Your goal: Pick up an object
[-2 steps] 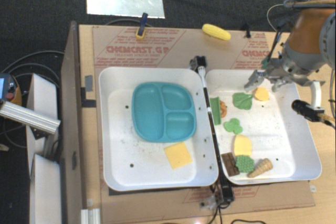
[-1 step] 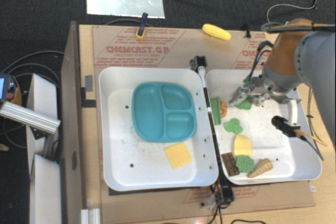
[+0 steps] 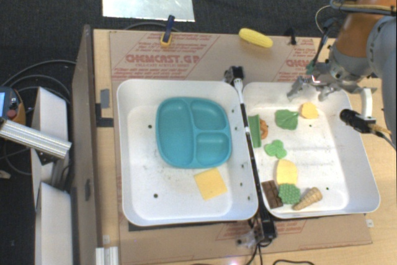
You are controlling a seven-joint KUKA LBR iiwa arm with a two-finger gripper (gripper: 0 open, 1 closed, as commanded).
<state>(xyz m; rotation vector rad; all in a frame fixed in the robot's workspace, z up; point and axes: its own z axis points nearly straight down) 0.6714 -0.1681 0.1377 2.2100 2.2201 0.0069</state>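
My gripper hangs over the back of the right bin, fingers spread open with nothing between them. A small yellow chunk lies just below it, and a green leaf just to its left. Nearer the front of that bin lie a green clover shape, a pale yellow piece, a brown bar, a bumpy green piece and a tan cone. A green stick and a small orange item rest against the bin's left wall.
The left bin holds a teal divided plate and a yellow square. A yellow oblong toy lies on the cardboard behind the bins. A black part of the arm juts over the right bin's right side.
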